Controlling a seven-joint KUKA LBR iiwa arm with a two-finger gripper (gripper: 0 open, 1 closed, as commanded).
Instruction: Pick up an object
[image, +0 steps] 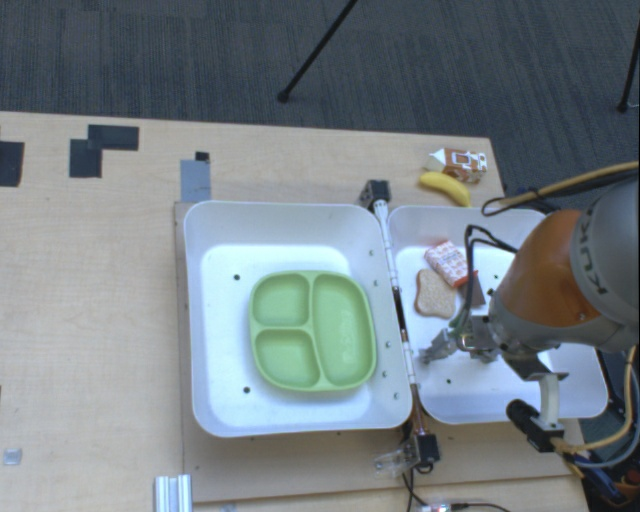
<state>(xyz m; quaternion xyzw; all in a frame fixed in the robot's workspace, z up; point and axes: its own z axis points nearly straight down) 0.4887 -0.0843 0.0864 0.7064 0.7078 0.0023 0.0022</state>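
Observation:
In the right bin (470, 402) lie a tan toy bread slice (434, 295) and, just behind it, a pink-red packet (447, 262). My gripper (438, 350) hangs low over the bin's left part, a little in front of the bread slice and apart from it. The grey and orange arm (545, 285) covers the bin's right half. Nothing shows between the gripper's tips. The left bin (200, 300) holds a light green divided plate (311, 331).
A yellow banana (444, 186) and a small carton (462, 161) lie on the bench behind the right bin. A ridge (392, 300) runs between the two bins. Cables trail at the bench's front right.

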